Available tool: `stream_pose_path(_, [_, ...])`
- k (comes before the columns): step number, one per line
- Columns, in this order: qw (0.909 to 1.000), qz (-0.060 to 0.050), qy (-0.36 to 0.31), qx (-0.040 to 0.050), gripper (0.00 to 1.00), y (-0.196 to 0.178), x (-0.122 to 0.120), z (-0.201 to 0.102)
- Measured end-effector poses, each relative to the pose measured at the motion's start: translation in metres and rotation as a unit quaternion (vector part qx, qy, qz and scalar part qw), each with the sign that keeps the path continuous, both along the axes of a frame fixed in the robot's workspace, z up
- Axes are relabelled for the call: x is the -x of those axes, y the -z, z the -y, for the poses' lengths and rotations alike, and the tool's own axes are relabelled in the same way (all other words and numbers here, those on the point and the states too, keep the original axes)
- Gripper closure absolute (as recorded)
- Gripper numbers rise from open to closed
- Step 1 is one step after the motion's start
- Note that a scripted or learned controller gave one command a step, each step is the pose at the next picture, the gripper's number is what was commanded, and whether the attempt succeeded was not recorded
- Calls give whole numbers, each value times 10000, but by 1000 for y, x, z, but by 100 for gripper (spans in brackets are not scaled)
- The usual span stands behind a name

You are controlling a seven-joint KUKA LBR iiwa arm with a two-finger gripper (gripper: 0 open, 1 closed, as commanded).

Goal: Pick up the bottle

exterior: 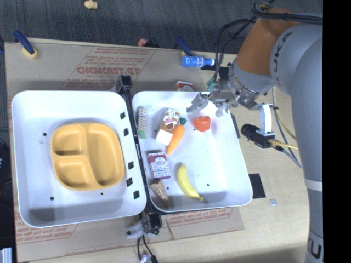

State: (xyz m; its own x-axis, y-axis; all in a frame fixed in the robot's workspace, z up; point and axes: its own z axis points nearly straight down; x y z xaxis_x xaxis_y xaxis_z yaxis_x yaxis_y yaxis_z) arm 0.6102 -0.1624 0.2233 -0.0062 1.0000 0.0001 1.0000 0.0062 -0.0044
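the grey kuka arm [285, 43] reaches in over the right bin [233, 163], while the left bin [22, 163] carries a yellow divided plate [88, 155]. the gripper [211, 107] hangs with its fingers spread wide, gripping nothing, just above a small red tomato-like piece [202, 123]. below and to its left lie a banana [188, 182], a carrot [176, 139], a small juice carton [158, 165] and a little bottle [169, 120] with a printed label, leaning against the carrot. the risk, as i judge it: the fingers sit nearer the red piece than the bottle, so a straight descent could grab the wrong item, or nudge the carrot and roll the bottle away.
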Motion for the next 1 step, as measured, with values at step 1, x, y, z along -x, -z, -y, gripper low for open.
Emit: stream_pose_path(1, [10000, -10, -26, -3, 100, -10, 0, -1])
